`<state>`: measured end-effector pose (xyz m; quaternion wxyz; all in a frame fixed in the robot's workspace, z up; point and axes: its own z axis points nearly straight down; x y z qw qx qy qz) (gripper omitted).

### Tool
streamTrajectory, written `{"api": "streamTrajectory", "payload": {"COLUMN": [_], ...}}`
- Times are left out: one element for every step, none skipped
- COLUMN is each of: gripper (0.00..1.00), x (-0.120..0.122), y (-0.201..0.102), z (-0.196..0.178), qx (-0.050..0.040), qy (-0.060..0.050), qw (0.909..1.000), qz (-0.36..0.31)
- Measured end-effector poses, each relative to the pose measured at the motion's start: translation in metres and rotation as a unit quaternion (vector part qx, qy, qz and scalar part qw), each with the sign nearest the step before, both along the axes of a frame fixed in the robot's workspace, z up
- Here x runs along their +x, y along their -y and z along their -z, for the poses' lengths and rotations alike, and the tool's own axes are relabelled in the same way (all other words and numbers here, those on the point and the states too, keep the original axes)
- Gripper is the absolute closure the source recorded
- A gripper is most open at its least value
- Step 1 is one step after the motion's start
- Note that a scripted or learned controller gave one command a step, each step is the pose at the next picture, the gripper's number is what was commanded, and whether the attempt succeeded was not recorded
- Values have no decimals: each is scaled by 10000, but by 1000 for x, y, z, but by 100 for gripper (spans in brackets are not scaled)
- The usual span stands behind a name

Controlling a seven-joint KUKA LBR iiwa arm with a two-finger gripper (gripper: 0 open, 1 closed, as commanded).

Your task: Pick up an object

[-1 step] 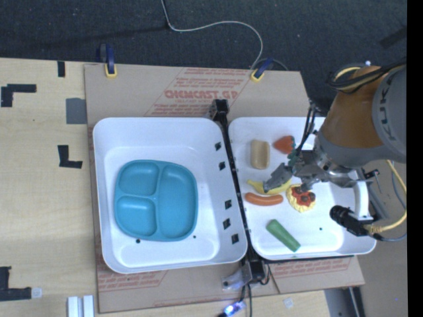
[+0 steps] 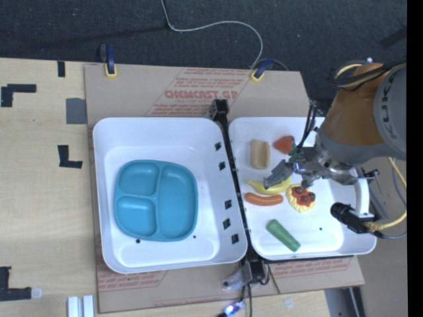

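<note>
We couldn't tell the claw's [image 2: 280, 174] state as it hung over the toy banana [image 2: 268, 187] in the right bin [image 2: 330, 240], so crowded by the hot dog [image 2: 264, 199] it could've grabbed both.

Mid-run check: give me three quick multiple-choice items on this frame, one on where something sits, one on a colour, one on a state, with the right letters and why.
1. Where does the divided plate lie?
A. left bin
B. right bin
C. on the cardboard outside the bins

2. What colour is the plate?
A. red
B. blue
C. yellow

3. How does the gripper stand relative to the banana?
A. far away over the left bin
B. low over the right bin, at the banana
C. raised outside both bins

Answers: 1 A, the plate lies on the left bin floor. 2 B, it is light blue. 3 B, the fingertips sit just above the banana in the right bin.
</note>
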<state>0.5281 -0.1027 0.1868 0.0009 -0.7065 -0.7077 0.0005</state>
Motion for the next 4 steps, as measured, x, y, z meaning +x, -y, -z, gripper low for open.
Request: {"api": "streamTrajectory", "payload": {"gripper": [0,0,100,100], "x": [4,3,4,5], "y": [-9,-9,-9,-6], "z": [58,104,92,50], "qx": [3,-9,-8,-2], "qy": [-28,-1,7,15], "qw": [10000,10000,10000,10000], "qz": [1,3,-1,3]}}
